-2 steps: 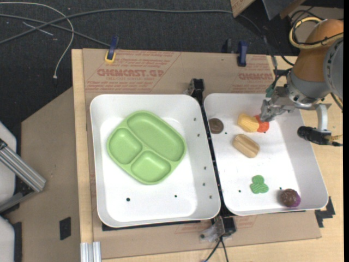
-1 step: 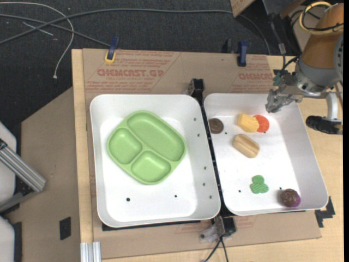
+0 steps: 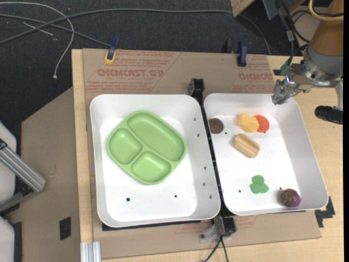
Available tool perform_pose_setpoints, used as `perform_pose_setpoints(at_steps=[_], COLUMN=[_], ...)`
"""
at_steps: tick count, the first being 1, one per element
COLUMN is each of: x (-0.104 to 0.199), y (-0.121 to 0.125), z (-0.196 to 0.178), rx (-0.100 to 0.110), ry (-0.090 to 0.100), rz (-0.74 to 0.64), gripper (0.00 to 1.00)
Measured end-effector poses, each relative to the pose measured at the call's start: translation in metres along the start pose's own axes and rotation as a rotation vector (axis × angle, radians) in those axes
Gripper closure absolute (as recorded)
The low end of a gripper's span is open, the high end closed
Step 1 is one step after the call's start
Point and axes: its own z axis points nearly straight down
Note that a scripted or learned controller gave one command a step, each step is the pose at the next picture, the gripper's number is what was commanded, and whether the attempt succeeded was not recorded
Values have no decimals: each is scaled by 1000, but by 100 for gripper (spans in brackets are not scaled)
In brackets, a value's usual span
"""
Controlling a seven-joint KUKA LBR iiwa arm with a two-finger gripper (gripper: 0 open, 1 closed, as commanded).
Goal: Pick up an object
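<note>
Camera view: several candidate objects are seen loose in the right white shallow bin [image 3: 311,162]: a yellow block [image 3: 248,123] touching a small red-orange piece [image 3: 262,123], a tan bread-shaped roll [image 3: 246,146] just below them, a dark brown round piece [image 3: 216,125] near the left wall, a green clover-shaped toy [image 3: 259,185] and a purple ball [image 3: 289,197] in the near right corner. They are scattered apart, which probably leaves room for a grasp from above. Nothing is held by the two-finger gripper [image 3: 279,96], which hangs over the bin's far rim; whether it is open cannot be told. A green divided plastic plate [image 3: 146,146] lies in the left white bin [image 3: 103,195]. Both bins rest on a cardboard sheet [image 3: 163,70] fixed by blue clamps [image 3: 113,48], with white cables [image 3: 38,21] on dark carpet beyond.
</note>
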Motion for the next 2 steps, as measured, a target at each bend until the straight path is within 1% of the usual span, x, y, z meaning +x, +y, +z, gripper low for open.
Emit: perform_pose_setpoints(at_steps=[1, 2], x=[0, 56], y=[2, 13], z=[-56, -56], rx=[-2, 3], ry=[-1, 2], rz=[0, -5], gripper=[100, 100])
